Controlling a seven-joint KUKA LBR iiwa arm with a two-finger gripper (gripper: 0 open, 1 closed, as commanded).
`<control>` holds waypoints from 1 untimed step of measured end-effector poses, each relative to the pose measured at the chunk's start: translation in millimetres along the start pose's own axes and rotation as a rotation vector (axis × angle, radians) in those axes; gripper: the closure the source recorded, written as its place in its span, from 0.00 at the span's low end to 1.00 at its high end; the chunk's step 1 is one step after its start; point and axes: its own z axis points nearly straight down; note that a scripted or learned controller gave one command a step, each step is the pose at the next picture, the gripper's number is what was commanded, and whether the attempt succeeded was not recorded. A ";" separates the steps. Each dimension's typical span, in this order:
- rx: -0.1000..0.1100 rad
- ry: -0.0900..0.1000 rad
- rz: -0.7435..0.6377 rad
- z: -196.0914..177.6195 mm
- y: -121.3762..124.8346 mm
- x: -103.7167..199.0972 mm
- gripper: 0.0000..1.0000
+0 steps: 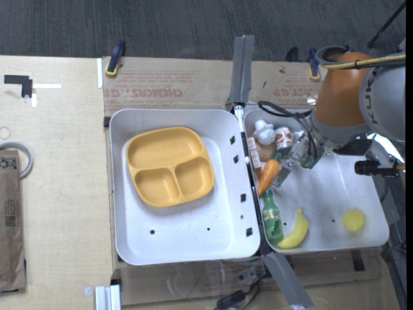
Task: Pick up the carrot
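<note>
Arm [361, 89] bent low across the right bin [335, 237] — gripper [286, 168] beside the carrot [267, 175] near its left edge — grip state unclear.

place: robotics lab | evidence: clamped bins [122, 173], cardboard [174, 82], grey carpet [129, 11]

— Is there any lettering to read?

— The cardboard sheet [213, 82] behind the bins carries faded red print, upside down from the camera (it looks like "CHEMCO", though the letters are too faint to be sure).

— Anything else?

— The brown paper bag [11, 218] at the left edge bears small dark print, too small to read. The arm [381, 99] shows part of a grey letter.
</note>
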 end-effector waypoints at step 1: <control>-0.035 -0.030 0.303 2.4 -51.8 71.9 0.00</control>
